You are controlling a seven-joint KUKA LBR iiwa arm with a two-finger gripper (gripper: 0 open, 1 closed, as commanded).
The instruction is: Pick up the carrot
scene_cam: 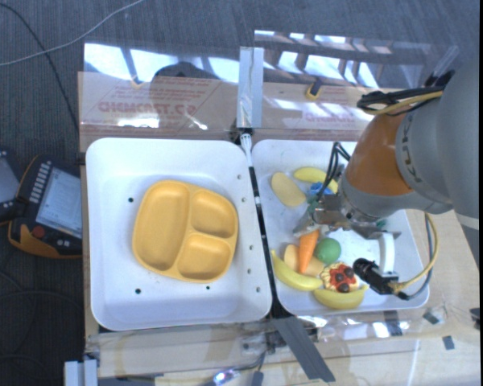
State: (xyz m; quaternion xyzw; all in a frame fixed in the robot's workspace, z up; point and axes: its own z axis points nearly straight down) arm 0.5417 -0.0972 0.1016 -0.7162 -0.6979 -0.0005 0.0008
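A: Item one, task object: small orange tapered plastic carrot [307, 250] with a green top. Location?

B: Right white bin [402, 289], lying just below the gripper [328, 215], thick end nearest the jaws, tip pointing away toward the near wall. A round green plastic ball-shaped fruit [328, 251] touches its one side; a curved yellow plastic banana [294, 273] lies along the other.

A: Item two, jaw state?

B: Cannot tell. The orange-banded wrist hides them; nothing is seen held.

A: Handling notes for the carrot?

B: Judged light, stiff and hollow, with a smooth skin that may slip. Best taken across the thick upper half, where the body is widest; the narrow tip would likely slide out.

A: Hazards?

B: Crowding. A jaw coming down beside the carrot could land on the green fruit or the banana instead.

A: Other stock?

B: Yellow three-compartment plastic tray [185, 230] in the left white bin [113, 288], well apart from the jaws.
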